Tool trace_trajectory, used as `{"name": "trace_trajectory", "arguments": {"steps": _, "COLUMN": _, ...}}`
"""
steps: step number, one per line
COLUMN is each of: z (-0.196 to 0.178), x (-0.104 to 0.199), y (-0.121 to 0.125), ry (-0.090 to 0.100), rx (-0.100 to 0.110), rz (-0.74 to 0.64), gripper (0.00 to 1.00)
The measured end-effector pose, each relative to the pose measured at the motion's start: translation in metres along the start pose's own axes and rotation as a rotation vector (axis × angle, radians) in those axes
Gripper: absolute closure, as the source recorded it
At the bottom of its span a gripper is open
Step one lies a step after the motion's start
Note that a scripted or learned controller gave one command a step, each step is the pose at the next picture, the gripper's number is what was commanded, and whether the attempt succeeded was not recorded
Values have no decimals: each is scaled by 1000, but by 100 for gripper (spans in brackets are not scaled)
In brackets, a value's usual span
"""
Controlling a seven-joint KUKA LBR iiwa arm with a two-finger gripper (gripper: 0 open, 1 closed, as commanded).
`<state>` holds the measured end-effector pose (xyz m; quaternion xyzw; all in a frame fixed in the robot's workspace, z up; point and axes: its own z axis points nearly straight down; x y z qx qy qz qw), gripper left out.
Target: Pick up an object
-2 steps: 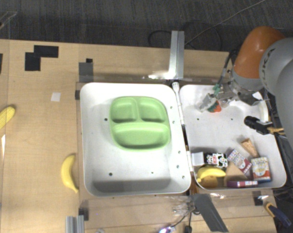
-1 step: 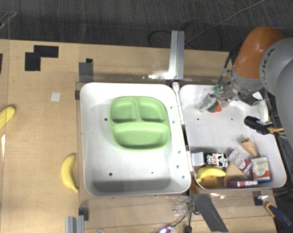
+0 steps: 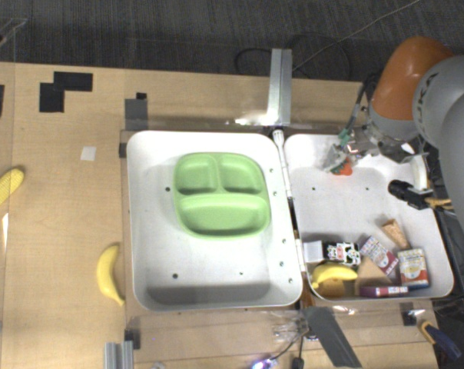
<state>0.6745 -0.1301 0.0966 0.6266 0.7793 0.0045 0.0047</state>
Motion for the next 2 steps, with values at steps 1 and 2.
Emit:
{"name": "trace_trajectory", "arguments": {"steps": 1, "z": -88, "x": 69, "y": 12, "ry": 1, "rx": 9, "rz": 132, "gripper": 100}}
{"name": "trace_trajectory", "arguments": {"steps": 2, "z": -113, "x": 90, "y": 17, "ry": 1, "rx": 10, "rz": 22, "gripper": 100}}
